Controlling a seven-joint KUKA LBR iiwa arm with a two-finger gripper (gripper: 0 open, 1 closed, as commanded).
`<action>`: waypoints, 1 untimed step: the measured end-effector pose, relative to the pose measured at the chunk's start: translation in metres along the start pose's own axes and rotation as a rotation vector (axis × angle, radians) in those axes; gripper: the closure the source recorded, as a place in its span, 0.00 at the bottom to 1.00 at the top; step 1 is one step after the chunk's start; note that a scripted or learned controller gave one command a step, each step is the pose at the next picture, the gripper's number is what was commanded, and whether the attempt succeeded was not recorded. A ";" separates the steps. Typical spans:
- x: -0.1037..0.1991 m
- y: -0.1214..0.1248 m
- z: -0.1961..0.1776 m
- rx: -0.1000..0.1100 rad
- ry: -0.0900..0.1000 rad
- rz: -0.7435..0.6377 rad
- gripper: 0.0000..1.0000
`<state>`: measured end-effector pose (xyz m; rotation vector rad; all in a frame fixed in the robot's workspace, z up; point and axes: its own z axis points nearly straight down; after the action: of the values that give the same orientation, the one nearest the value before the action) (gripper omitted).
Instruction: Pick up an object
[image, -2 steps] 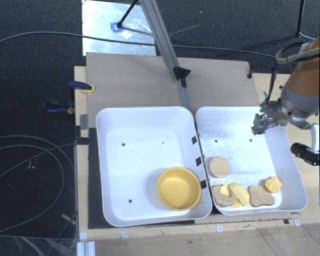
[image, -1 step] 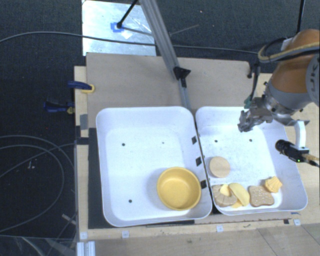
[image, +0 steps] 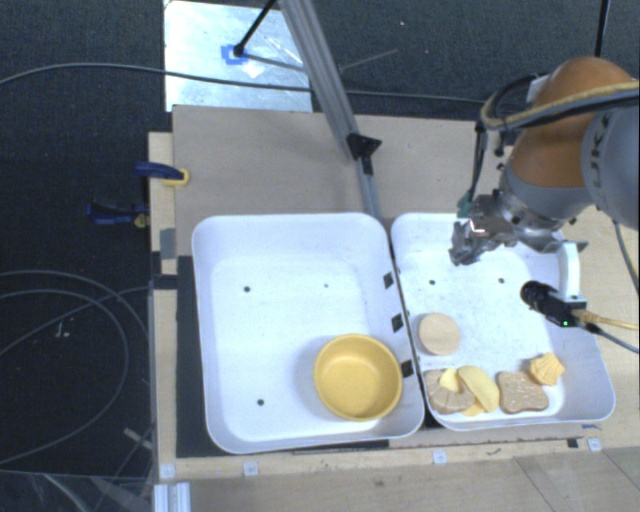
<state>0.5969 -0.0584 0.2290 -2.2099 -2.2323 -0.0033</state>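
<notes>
Right bin (image: 600, 395): food pieces (image: 487, 388) below hand (image: 467, 250)

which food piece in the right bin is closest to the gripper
The round tan disc, lying alone by the bin's left wall. It sits nearer the gripper than the other pieces, which cluster along the bin's near edge.
</notes>
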 end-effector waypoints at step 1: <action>0.048 0.004 -0.009 -0.001 0.000 -0.001 1.00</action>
<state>0.6002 -0.0102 0.2377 -2.2092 -2.2338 -0.0049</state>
